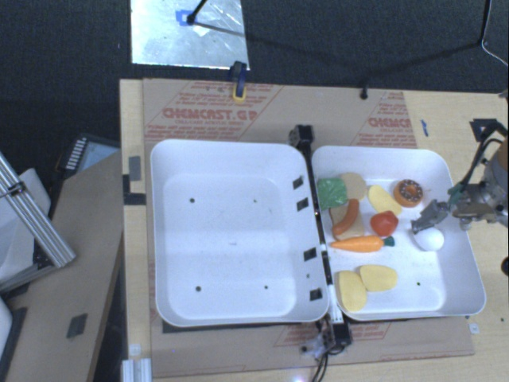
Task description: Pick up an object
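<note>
The arm (495,183) is cut off by the right edge, so little beyond its wrist shows. The gripper (429,217) is small and blurred above the white egg (429,239); its fingers cannot be made out. The green leafy toy (332,191) partly covers the tan piece (353,185) behind it. Print on the cardboard sheet (208,111) runs under the bins.

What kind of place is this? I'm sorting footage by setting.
Likely a robotics lab test bench: two white bins on a board, toy food such as a carrot in the right one, and an arm's tool reaching in beside a white egg.
</note>
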Robot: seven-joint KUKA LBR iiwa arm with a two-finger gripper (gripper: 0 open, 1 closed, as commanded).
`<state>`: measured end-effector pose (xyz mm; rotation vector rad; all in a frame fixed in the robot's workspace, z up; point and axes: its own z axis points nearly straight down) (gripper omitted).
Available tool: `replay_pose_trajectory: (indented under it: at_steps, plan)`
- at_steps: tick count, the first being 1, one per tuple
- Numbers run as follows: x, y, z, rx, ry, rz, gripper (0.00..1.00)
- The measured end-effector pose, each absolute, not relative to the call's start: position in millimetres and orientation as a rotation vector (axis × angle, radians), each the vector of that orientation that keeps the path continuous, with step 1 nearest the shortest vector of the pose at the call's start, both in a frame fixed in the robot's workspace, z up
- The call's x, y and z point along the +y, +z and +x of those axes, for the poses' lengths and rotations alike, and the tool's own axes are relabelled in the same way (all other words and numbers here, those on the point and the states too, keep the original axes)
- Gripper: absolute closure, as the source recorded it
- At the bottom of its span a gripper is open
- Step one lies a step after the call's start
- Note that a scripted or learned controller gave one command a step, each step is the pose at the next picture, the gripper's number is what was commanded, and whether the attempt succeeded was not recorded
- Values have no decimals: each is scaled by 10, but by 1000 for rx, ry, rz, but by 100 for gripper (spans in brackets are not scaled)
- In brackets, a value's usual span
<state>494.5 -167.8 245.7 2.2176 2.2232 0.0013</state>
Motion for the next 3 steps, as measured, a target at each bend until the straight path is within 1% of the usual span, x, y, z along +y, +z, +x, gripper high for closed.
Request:
replay_pose_trajectory:
  at_steps: [1,2,3]
  plan:
    - [-1916,776,5163,2224,-2,2222,0]
    - [-1331,855,5873,2230,8,2205,0]
    - [-1372,958,5844,2224,4,2214,100]
